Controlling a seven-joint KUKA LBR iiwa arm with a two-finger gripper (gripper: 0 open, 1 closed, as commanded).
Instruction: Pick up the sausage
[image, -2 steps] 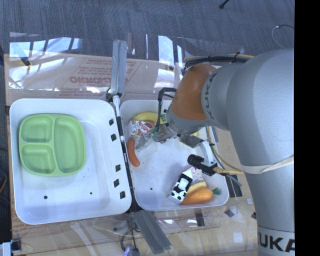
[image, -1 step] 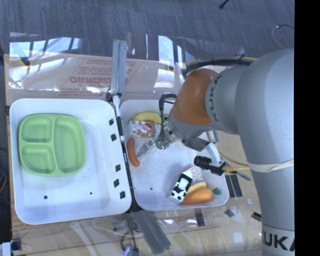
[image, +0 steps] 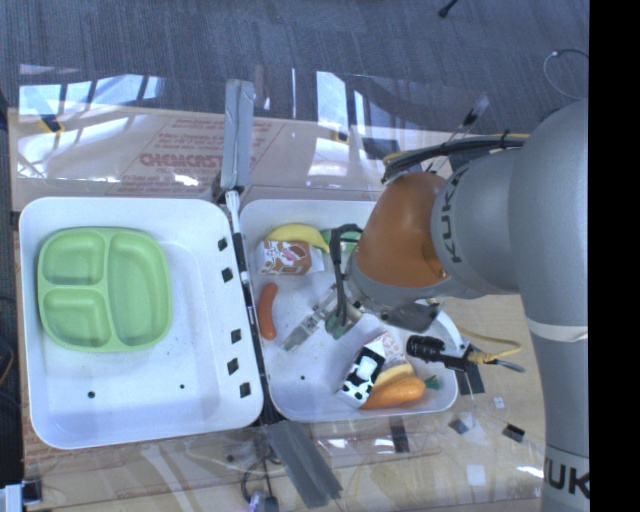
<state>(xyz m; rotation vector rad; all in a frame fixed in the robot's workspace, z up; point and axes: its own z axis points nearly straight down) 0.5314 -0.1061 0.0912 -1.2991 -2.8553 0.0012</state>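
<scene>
The arm's bulk hid part of the right bin (image: 300, 395); the hand (image: 310, 328), apparently spread, hung beside the sausage (image: 267, 311).

A pale green three-compartment plastic plate (image: 103, 289) is lying in the left shallow white bin (image: 200, 400). A yellow banana (image: 295, 236), an orange carrot (image: 397, 392) and a black-and-white carton (image: 361, 376) are sitting in the right white bin (image: 300, 390).

Red-orange sausage (image: 267, 311), yellow banana (image: 296, 236), orange carrot (image: 396, 392), black-and-white cow-patterned carton (image: 361, 377), brown-and-white packet (image: 286, 258), light green sectioned plate (image: 103, 289), two white bins (image: 140, 415), grey arm (image: 520, 230) with orange band (image: 400, 235), clear table (image: 150, 150) with red lettering.
</scene>
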